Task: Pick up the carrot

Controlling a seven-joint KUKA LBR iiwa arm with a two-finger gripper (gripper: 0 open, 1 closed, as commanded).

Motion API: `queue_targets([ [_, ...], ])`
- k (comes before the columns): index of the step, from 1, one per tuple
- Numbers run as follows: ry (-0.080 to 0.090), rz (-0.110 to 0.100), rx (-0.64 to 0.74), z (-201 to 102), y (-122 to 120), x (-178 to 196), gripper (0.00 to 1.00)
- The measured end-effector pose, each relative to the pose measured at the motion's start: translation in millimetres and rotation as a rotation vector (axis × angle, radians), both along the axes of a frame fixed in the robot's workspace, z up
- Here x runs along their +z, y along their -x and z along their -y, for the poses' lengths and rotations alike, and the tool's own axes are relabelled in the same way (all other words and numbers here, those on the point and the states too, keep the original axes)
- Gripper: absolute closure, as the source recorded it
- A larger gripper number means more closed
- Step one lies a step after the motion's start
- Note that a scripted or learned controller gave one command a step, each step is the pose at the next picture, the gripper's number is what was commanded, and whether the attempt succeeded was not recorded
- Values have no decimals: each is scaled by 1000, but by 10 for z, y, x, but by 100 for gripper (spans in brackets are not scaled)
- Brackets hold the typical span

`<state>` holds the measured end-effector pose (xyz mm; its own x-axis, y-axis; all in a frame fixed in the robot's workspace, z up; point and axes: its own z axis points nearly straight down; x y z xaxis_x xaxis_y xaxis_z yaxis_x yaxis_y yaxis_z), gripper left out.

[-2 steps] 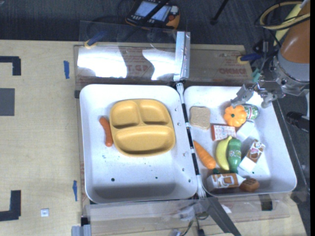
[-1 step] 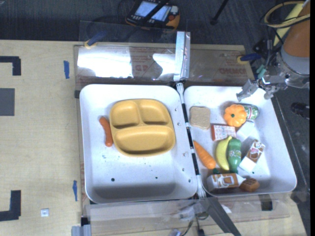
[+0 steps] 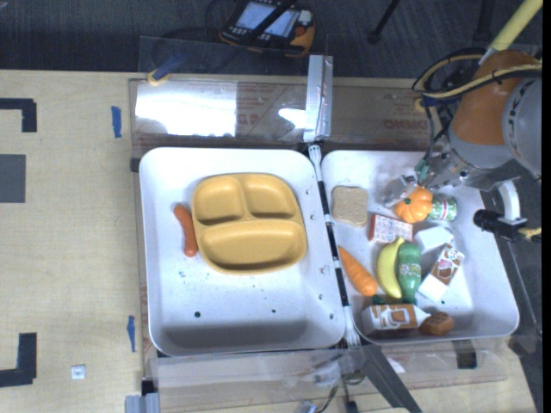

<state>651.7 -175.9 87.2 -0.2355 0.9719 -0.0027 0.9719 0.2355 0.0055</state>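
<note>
The carrot [image 3: 356,270] is orange and tapered. It lies at a slant along the left wall of the right bin [image 3: 491,317], beside a banana [image 3: 388,268]. My gripper [image 3: 430,175] hangs over the upper right part of that bin, just above a small orange fruit [image 3: 417,205]. It is well apart from the carrot, up and to the right of it. Nothing shows in the gripper.
The right bin also holds a bread slice [image 3: 349,205], a green item [image 3: 409,267], a can [image 3: 444,209], a brown bottle [image 3: 393,317] and small cartons. The left bin [image 3: 164,308] holds a yellow divided plate [image 3: 248,222] and a red sausage [image 3: 186,230].
</note>
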Motion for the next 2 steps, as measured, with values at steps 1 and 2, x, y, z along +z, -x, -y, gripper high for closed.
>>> queue_targets([
  [1, 1, 4, -1, 1, -11, 109, 100],
  [2, 0, -2, -23, -417, -146, 928, 100],
])
